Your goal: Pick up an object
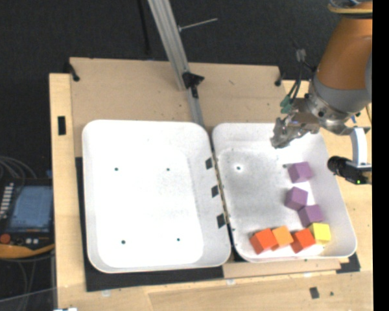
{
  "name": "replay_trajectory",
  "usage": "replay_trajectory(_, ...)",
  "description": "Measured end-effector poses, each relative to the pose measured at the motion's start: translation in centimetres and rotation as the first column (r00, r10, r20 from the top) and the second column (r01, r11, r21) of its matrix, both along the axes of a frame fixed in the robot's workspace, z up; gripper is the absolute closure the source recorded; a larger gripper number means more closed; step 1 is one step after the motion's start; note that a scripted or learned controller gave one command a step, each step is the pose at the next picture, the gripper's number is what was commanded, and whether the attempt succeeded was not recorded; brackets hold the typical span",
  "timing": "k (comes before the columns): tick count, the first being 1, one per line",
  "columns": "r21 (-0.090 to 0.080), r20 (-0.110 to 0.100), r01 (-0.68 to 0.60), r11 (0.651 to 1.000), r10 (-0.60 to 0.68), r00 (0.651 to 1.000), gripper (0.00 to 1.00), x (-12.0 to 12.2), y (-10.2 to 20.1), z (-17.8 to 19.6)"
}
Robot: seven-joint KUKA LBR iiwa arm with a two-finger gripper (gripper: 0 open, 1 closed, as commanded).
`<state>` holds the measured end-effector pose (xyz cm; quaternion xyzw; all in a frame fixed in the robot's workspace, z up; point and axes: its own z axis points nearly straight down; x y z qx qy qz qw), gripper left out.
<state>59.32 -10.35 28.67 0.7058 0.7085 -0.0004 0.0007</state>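
Note:
My gripper (282,138) hangs over the far part of the right bin (246,186), pointing down, with nothing visibly held. Below it, nearer the front, lie three purple blocks: one (301,172) close to the right wall, one (296,197) under it, and a third (311,214) further forward. Along the front wall sit an orange-red block (264,240), an orange block (283,236), a red block (303,239) and a yellow block (321,231). The gripper is apart from all of them, roughly a block's length behind the nearest purple one.
The left bin (146,193) lies beside the right one, with small clips (215,190) along the shared edge. A slanted metal pole (172,41) rises behind the bins. A tablet-like device (27,211) and cables sit off the bench at left.

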Motion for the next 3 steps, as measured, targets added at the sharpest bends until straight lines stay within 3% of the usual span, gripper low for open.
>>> replay_trajectory(2, 0.003, -0.002, -0.003, 1.000, 0.003, 1.000, 1.00, -1.0, 10.1, 0.0)
replay_trajectory(3, 0.002, -0.003, -0.003, 1.000, 0.003, 1.000, 1.00, -1.9, 15.2, -2.5)
